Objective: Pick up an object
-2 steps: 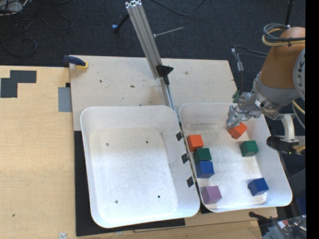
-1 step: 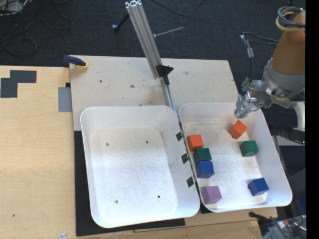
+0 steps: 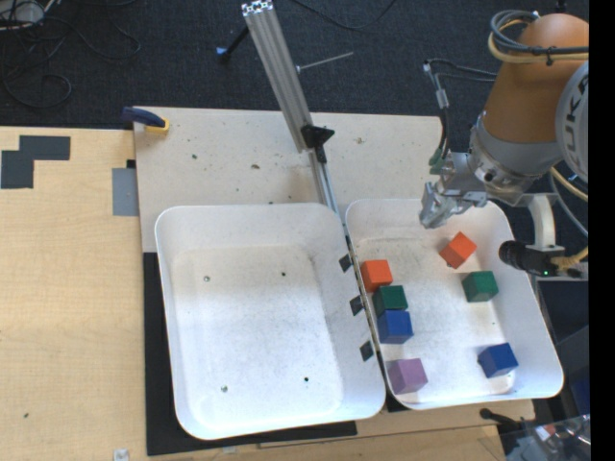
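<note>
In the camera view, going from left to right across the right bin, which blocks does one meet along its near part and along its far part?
Near part: purple block → blue block. Far part: orange block by the divider → orange block under the gripper → green block.

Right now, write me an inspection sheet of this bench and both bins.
Surface: pale bench bearing two shallow white bins, left bin and right bin, side by side.
Job's things: in the right bin, orange cube, green cube, blue cube; along its left wall, orange cube, green cube, blue cube, purple cube.
Clutter: a blue and yellow clamp at the bench's far left corner.
Grippers: gripper hangs over the right bin's far edge, holding nothing seen.
Cables: black cables on the dark floor behind.
Surroundings: slanted aluminium bar; wooden panel at left.
</note>
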You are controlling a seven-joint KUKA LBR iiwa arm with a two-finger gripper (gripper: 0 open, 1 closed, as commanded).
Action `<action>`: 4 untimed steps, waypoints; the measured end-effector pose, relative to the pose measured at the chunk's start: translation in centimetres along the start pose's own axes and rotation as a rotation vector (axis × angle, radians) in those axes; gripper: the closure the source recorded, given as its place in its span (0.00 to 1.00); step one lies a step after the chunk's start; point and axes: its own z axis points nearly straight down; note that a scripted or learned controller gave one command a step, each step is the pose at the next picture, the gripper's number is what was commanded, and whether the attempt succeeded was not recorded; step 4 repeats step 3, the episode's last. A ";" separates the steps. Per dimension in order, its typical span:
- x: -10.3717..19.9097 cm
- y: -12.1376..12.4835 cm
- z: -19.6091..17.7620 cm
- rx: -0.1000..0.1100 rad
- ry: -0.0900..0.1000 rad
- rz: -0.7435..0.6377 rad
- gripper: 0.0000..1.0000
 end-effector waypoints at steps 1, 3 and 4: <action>5.1 1.3 0.0 -0.002 -0.001 -0.001 1.00; 15.4 4.3 3.3 0.002 -0.001 0.001 1.00; 15.4 4.3 3.3 0.002 -0.001 0.001 1.00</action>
